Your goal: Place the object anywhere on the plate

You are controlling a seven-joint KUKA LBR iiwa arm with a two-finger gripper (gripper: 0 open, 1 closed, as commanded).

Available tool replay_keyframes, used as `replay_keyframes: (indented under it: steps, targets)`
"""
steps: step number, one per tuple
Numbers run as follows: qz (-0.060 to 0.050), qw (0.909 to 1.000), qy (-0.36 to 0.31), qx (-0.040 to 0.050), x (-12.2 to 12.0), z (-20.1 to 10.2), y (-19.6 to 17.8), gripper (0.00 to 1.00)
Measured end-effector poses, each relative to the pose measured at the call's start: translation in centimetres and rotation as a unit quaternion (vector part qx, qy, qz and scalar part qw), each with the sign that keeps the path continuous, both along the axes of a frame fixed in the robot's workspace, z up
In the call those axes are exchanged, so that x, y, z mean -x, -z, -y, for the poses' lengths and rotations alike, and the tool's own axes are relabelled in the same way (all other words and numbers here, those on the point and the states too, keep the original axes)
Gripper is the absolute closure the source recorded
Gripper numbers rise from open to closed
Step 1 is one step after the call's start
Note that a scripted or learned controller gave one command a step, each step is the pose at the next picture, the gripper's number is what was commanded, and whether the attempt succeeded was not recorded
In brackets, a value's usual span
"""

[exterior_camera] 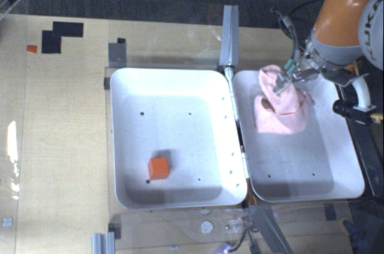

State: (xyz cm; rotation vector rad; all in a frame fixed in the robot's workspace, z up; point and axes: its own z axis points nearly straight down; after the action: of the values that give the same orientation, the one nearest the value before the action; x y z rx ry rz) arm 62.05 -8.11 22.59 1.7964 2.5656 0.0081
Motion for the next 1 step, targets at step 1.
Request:
replay_keyframes:
  steps: [1]
  targets:
    - [0.000,0.9796,-0.201,0.0018,-0.63,-5.19,-1.09,1.00]
